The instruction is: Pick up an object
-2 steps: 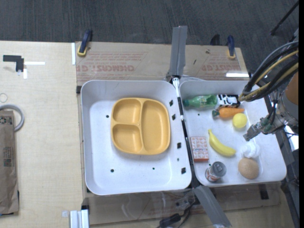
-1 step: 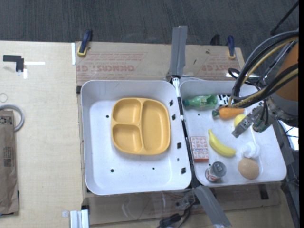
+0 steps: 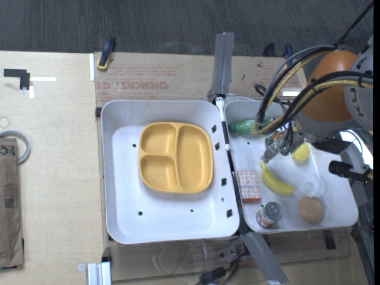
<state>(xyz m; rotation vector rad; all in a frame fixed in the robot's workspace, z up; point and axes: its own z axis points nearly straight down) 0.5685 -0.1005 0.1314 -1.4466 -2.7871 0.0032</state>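
Observation:
My gripper point(image 3: 272, 150) hangs low in the right bin point(image 3: 350, 218), near its upper middle. Just under it lies a yellow banana point(image 3: 276, 181), and a small yellow lemon-like piece point(image 3: 301, 152) sits to its right. A green bottle point(image 3: 242, 126) lies to its upper left against the bin's back wall. Along the left wall rests a red and white box point(image 3: 249, 186). A can point(image 3: 270, 214) stands at the front, next to a brown round lump point(image 3: 310, 209). Something of clear plastic point(image 3: 312, 187) lies between the banana and the lump.
The left bin point(image 3: 119, 218) holds a yellow divided plate point(image 3: 176, 157). The grey arm with its orange band point(image 3: 332, 88) and cables looms over the right bin's back right. A metal post point(image 3: 224, 64) rises behind the wall shared by the bins.

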